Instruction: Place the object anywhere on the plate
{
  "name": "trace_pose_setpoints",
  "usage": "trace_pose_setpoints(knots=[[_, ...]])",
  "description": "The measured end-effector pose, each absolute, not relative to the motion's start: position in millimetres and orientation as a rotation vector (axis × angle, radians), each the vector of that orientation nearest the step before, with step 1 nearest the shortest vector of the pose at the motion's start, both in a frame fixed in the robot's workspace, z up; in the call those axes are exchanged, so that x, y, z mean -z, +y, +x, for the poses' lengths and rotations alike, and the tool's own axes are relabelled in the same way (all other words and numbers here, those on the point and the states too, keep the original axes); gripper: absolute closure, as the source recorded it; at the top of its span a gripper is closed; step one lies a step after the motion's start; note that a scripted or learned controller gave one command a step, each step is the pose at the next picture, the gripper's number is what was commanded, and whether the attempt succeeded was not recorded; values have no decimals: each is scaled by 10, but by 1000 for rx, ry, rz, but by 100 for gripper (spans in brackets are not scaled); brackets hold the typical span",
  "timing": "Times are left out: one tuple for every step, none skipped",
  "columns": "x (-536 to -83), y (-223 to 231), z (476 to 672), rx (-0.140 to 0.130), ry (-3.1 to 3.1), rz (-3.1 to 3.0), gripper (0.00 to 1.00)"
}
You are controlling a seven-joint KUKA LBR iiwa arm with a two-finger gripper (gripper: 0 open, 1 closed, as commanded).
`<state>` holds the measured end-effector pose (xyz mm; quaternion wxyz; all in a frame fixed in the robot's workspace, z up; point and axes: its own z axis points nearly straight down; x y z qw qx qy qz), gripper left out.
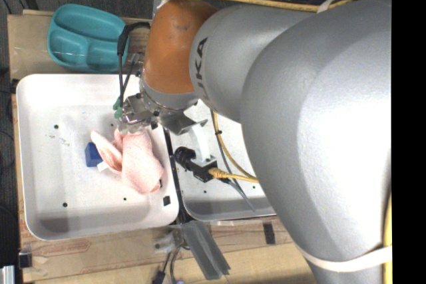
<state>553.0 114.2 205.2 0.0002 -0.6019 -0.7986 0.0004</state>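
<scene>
Near the middle of the white bin (40, 143) on the view's left, the gripper (133, 115) hangs low at the top end of a pink cloth (140, 159), close enough that the two seem to touch. From this angle I cannot tell how wide it is spread or whether it has hold of the cloth. The cloth lies crumpled on the bin floor, running from under the gripper down toward the bin's right wall, with a smaller fold reaching left. Just beside that fold, touching it or nearly so, sits a small blue block (93, 155). The grey arm (299, 110) with its orange band covers most of the second bin (226, 213), of which a strip of floor and the near rim show. On the wooden bench (80, 246) beyond the left bin rests a teal dish (85, 36), outside both bins.
</scene>
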Motion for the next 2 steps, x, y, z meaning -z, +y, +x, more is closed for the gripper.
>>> trace_pose_setpoints(knots=[[-1671,1544,5346,-6,-2323,-2109,100],[-2256,1592,5050,0,-2652,-1686,100]])
